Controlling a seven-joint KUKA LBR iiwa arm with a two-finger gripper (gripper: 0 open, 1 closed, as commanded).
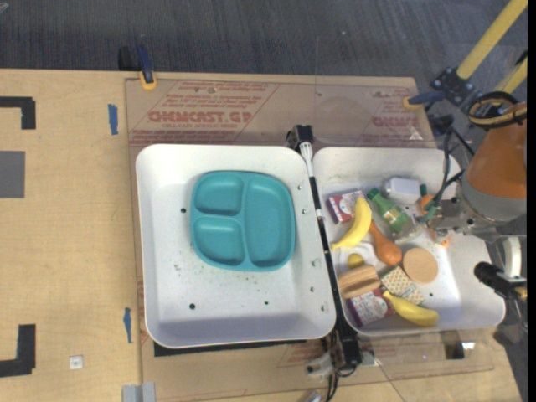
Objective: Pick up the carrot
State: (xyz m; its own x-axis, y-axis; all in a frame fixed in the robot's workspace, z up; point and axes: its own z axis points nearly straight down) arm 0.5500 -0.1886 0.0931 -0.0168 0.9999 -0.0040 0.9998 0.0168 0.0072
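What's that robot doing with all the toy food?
The robot arm reaches in from the right, over the right bin full of toy food. It wants the carrot, which lies among two bananas, not yet picked up. The left bin holds a teal plate.

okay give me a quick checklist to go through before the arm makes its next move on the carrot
1. Carrot located: ok, it lies in the right bin, near the middle.
2. Carrot free on top: ok, nothing covers it.
3. Room around the carrot: not ok, a banana lies close on its left and a round tan disc on its lower right.
4. Carrot held between the fingers: not ok, it rests in the bin.
5. Arm placed: cannot tell, it sits over the bin's right edge, to the carrot's right.
6. Left bin: ok, a teal divided plate lies in it, apart from the pick.
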